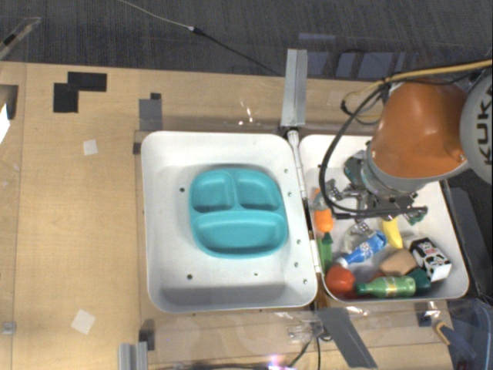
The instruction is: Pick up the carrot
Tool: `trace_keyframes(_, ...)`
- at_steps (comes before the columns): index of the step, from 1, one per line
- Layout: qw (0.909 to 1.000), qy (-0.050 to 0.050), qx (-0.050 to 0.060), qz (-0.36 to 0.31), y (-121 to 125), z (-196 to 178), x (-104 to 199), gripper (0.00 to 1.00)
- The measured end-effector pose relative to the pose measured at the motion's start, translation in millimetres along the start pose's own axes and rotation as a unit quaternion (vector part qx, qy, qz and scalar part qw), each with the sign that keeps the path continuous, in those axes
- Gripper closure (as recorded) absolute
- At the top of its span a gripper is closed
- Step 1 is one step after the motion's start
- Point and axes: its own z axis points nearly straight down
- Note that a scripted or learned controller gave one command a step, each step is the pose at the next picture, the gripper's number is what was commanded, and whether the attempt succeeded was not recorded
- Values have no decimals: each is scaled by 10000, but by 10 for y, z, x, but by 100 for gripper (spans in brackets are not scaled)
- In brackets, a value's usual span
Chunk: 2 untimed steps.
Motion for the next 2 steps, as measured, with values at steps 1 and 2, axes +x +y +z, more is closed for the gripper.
trace_keyframes(1,10000,-1,6,6,-8,-4,4,0)
trace_keyframes(2,10000,-2,6,6,-8,-5,4,0)
